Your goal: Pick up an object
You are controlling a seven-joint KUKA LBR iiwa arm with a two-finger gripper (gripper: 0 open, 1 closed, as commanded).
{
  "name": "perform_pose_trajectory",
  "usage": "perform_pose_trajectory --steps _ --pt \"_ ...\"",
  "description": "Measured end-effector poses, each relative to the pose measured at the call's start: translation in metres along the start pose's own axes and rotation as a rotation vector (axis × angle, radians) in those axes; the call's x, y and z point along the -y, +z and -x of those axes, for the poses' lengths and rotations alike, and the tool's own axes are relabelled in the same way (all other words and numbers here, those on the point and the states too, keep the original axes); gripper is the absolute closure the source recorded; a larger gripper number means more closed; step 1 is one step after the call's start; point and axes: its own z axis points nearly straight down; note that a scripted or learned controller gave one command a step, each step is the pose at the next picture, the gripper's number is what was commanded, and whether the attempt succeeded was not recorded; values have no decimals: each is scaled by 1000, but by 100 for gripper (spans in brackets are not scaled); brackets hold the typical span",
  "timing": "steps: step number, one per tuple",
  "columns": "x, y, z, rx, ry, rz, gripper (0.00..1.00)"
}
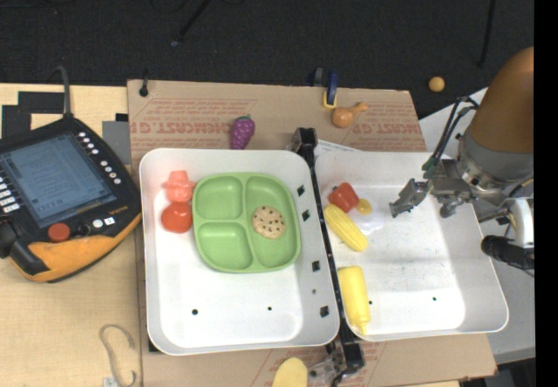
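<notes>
I see the hand [427, 198] over the right bin [475, 311], near its far right edge, fingers apart and holding nothing. Left of the hand, by the divider, lie a red pepper [344, 196], a corn cob [345, 228] and a yellow piece [354, 296]; bare floor lies between. The cardboard [192, 119] beyond carries upside-down print, perhaps "COAST".

Arm [510, 111] enters from the right, orange band uppermost, grey wrist below it; gripper [427, 200] extends leftward at a slant, its two fingers [406, 200] spread apart with nothing between them
</notes>
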Motion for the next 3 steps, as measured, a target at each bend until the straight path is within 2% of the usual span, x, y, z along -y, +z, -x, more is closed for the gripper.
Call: perform_pose_trajectory --steps 1,3 --pt "-3 -8 0 2 -2 13 0" --pt "-9 86 -12 1 -4 9 0"
